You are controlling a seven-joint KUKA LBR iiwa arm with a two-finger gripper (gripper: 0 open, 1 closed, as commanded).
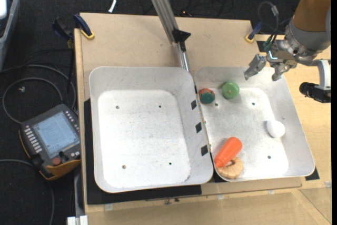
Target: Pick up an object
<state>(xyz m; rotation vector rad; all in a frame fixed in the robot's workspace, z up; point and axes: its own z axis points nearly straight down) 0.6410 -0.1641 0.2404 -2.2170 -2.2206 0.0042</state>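
Four objects lie in the right bin (295, 129). A green ball-like fruit (230, 90) sits near the back, with a small red and teal piece (206, 95) to its left by the bin's left wall. A white egg-shaped object (275, 128) rests toward the right. An orange carrot (228, 150) leans on a tan, bread-like piece (232, 168) at the front left corner. My gripper (266, 69) hangs over the back edge of the right bin, to the right of and behind the green fruit, its two fingers spread apart with nothing between them.
The left bin (141, 129) lies beside the right one. A slanted metal pole (160, 0) crosses the back of the bench and ends near the bins' shared edge. Yellow clamps (87, 33) grip the bench's back corners. A teach pendant (50, 137) lies on the floor at left.
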